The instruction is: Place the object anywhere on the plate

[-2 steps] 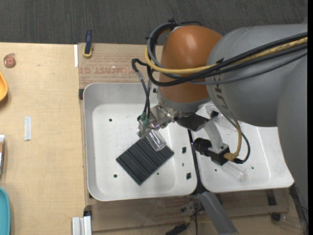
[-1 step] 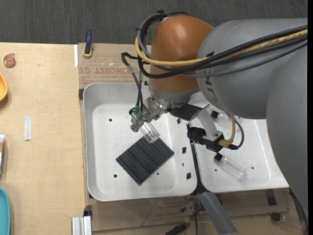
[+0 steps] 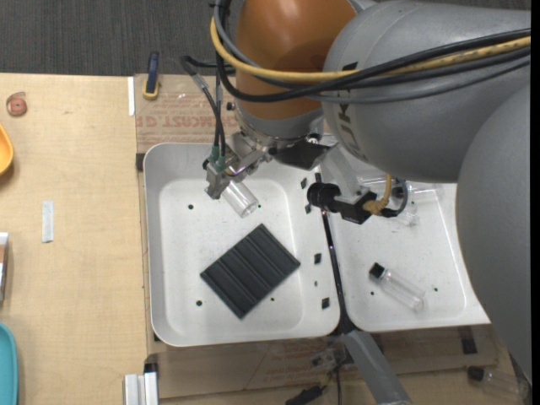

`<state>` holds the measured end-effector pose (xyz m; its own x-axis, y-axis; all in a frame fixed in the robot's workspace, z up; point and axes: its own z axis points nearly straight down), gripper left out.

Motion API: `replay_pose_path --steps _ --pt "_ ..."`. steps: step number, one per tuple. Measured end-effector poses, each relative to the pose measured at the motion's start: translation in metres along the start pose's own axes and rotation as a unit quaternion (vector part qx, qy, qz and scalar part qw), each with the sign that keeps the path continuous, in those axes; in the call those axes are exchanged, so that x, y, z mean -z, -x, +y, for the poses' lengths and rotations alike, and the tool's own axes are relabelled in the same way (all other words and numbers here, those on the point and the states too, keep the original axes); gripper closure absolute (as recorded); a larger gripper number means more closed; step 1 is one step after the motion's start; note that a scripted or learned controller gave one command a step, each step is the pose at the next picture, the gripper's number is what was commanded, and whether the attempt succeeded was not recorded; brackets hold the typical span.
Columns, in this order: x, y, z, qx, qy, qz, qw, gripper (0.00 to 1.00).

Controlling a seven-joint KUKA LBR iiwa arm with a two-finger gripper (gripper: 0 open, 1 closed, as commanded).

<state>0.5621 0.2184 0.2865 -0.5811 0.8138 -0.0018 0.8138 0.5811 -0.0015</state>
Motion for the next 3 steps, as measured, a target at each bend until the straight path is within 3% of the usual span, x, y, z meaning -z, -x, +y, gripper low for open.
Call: replay_pose_path --steps 1,2,3 --pt "-0.078 0.033 0.041 0.051 -0.001 0.000 0.9987 1.00" --pt "-0.081 -0.007 -0.007 0.087 -0.001 0.001 0.9962 1.00" --pt "-0.086 0.043 -0.110 0.165 0.000 0.001 0.9864 1.00"
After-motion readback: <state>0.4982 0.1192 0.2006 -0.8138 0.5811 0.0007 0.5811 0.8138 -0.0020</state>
